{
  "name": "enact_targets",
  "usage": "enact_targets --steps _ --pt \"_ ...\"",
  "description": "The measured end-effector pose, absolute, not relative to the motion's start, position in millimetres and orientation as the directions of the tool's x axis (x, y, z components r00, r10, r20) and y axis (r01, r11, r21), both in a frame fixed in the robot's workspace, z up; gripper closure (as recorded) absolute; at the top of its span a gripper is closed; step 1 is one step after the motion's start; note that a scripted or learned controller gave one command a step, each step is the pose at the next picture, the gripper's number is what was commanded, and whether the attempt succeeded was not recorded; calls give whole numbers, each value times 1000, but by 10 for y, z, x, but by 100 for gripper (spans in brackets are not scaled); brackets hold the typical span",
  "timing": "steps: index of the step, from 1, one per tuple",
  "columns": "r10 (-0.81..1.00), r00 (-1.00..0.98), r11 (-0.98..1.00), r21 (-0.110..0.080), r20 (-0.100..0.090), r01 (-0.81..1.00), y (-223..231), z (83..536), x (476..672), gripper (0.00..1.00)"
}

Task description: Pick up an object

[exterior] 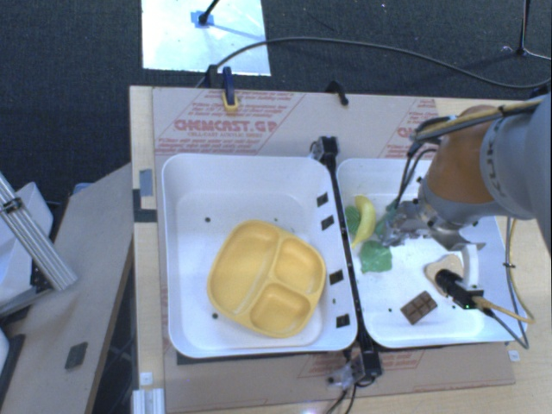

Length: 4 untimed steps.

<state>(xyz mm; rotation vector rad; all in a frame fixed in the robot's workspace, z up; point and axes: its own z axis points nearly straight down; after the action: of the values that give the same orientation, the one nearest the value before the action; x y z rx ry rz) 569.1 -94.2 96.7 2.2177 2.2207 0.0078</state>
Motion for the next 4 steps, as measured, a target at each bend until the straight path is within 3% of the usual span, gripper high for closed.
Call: enact_targets --steps 2,3,4 --pt "1000 -3 3 6 -1 1000 -994 2000 5867 100" --pt "1000 -3 3 6 -1 1000 -1081 2477 5865 100" --pt "1000 -9 9 1 2 1000 -487 2410 5678 100"
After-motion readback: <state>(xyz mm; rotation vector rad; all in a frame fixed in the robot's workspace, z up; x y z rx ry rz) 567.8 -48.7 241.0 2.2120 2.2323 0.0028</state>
